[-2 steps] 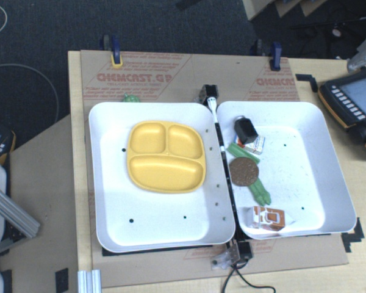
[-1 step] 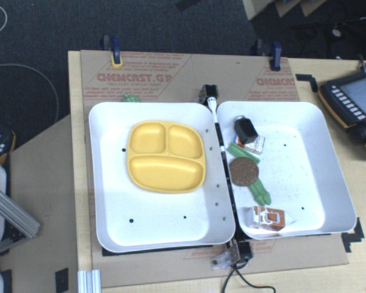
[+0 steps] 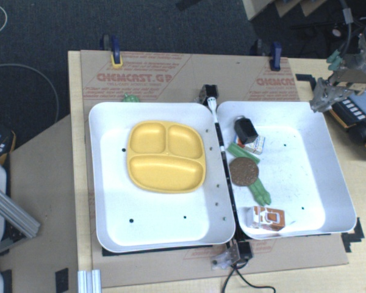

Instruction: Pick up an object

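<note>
The counter [image 3: 171, 72] is a brown board clamped at its top edge, over dark carpet. Left bin [image 3: 110, 224] holds a yellow plate [image 3: 166, 156]. Right bin [image 3: 317, 163] holds, along its left side, a black block [image 3: 244, 129], brown disc [image 3: 244, 171], green toy [image 3: 258, 190] and packet [image 3: 268, 217]. The pincer [image 3: 329, 93], at the frame's upper right beyond the right bin, is hard to make out; its state cannot be told.

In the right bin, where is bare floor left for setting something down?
The right bin is bare from the brown disc and green toy across to its right wall. Its left side is crowded: black object, disc, toy and an orange-and-white packet.
</note>
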Robot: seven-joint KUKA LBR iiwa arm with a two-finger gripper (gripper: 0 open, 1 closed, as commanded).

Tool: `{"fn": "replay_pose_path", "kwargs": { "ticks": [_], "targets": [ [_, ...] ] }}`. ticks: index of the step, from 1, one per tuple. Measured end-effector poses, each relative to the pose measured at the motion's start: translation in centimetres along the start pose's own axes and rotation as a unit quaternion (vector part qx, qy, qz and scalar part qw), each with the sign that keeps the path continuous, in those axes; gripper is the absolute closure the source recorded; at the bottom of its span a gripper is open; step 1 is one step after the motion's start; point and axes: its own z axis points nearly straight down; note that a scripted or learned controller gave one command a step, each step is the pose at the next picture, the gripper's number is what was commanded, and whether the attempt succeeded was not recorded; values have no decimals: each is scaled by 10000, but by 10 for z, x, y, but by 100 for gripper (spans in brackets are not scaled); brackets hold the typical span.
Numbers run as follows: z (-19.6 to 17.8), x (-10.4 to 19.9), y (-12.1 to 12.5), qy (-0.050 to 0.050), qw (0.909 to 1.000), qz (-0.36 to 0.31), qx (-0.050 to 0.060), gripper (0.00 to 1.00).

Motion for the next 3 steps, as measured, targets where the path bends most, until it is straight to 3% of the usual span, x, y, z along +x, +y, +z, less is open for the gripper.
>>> {"fn": "replay_pose_path", "kwargs": {
  "ticks": [1, 2, 3],
  "targets": [
    [72, 93, 33, -6, 10000, -15, -36, 100],
    [134, 78, 65, -19, 10000, 25, -37, 100],
    [181, 116, 99, -18, 10000, -2, -63, 100]
  ]
}}
